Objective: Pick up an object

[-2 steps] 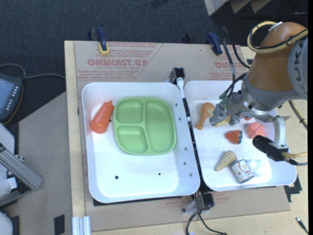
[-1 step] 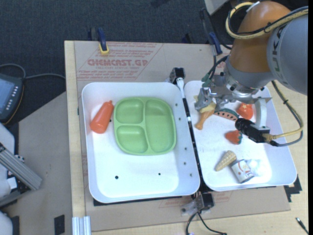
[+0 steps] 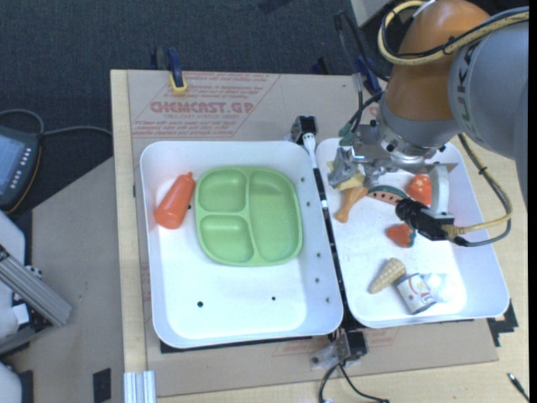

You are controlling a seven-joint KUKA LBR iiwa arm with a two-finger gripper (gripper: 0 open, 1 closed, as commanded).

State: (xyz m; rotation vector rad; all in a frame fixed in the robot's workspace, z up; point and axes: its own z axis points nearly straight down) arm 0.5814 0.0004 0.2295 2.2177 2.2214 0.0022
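My gripper [image 3: 359, 173] hangs low over the back left part of the right bin [image 3: 470, 309], under the orange band of the arm. Directly beneath it a tan stick-shaped toy [image 3: 347, 203] slants down toward the bin's left wall, its upper end right at the gripper. Whether it is held cannot be made out. An orange-red toy [image 3: 419, 189] lies just right of the gripper, with a smaller orange piece [image 3: 401, 236] below it. A waffle cone [image 3: 386, 274] and a small white can [image 3: 419, 292] rest near the bin's front.
The left bin [image 3: 168, 300] holds a green divided plate [image 3: 250, 215] and an orange bottle [image 3: 174, 201] by its left wall. A black cable plug [image 3: 424, 219] and a yellow cable [image 3: 487, 222] trail from the arm across the right bin. A curved brown strip [image 3: 386, 196] lies beside the tan toy.
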